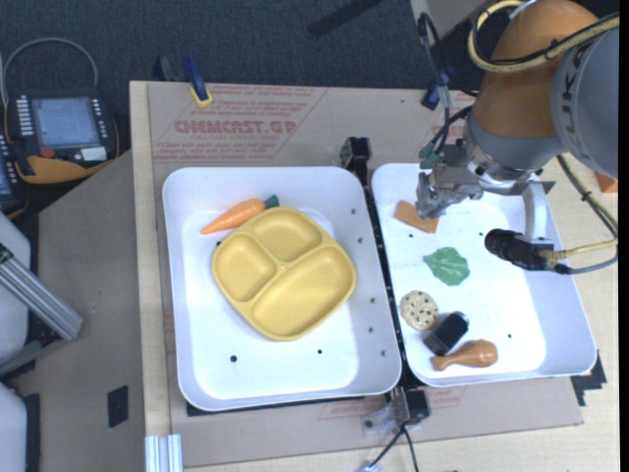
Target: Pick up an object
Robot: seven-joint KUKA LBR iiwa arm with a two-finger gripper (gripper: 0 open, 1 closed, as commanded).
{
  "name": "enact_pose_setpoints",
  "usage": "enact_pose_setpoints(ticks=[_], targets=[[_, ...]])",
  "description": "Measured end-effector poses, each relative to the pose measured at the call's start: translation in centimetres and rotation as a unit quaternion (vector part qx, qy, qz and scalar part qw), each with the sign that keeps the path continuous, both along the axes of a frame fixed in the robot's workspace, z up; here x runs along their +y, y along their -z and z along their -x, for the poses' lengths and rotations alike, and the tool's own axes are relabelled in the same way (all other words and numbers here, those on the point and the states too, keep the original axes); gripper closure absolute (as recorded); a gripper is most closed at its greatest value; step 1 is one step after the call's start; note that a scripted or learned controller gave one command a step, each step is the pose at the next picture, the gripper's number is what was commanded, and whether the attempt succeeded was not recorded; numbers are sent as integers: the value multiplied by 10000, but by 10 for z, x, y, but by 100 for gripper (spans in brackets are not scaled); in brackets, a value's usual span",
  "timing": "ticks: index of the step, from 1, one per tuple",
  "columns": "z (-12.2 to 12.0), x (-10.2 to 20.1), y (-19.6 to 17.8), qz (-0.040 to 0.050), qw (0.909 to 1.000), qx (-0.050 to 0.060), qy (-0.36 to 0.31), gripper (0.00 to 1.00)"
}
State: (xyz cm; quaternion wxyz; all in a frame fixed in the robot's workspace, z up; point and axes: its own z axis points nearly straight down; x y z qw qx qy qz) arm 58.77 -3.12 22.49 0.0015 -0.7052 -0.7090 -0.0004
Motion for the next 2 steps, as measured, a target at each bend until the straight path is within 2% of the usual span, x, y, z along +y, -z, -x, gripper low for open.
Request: enact_pose_setpoints(ticks=[1,2], targets=[[19,49,10,0,10000,14,1,100],[34,98,-3,0,10000,2,-2,100]])
